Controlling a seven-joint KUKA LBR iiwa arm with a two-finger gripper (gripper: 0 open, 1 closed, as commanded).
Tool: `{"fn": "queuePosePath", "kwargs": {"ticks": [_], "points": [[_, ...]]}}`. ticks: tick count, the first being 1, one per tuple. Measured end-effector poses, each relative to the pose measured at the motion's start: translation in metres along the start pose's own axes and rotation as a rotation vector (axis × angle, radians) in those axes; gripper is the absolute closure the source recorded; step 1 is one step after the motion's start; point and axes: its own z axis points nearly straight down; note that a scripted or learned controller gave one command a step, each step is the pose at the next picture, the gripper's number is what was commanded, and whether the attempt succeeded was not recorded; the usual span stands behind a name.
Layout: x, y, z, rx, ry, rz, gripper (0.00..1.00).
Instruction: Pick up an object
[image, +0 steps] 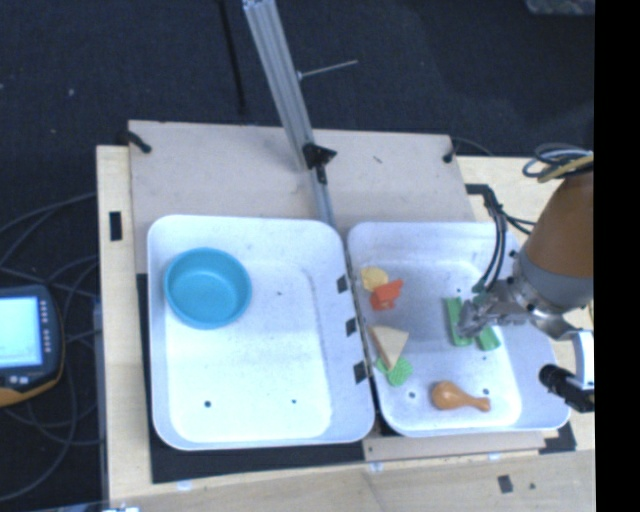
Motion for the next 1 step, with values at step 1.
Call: {"fn": "queuePosePath", "kwargs": {"ticks": [1], "points": [[-0.0011, 0.0028, -0.0532, 0.0, 0.0, -0.001, 1.0]]}}
